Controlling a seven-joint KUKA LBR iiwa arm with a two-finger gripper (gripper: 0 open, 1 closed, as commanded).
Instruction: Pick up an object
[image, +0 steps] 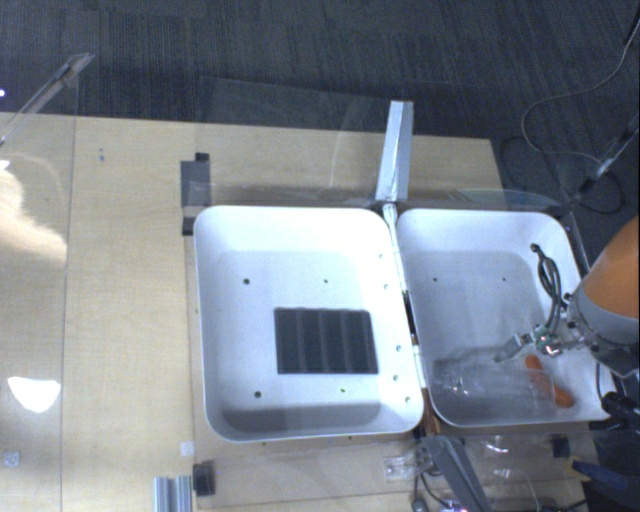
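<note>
A dark ribbed rectangular pad (325, 340) lies flat in the middle of the left bin (230, 300). In the right bin (460, 250), a clear plastic item (480, 380) lies near the front wall. A small orange piece (552, 388) rests at the front right corner. My gripper (535, 345) reaches in from the right and hangs low over the right bin's front right area. It is just above the orange piece and at the right end of the clear item. The view does not show anything held in it.
The arm's orange band (615, 280) and grey wrist cover the right bin's right wall. A black cable (548, 275) loops down along the arm. A metal post (395, 150) stands behind the seam between the bins. Clamps and wires sit below the front edge.
</note>
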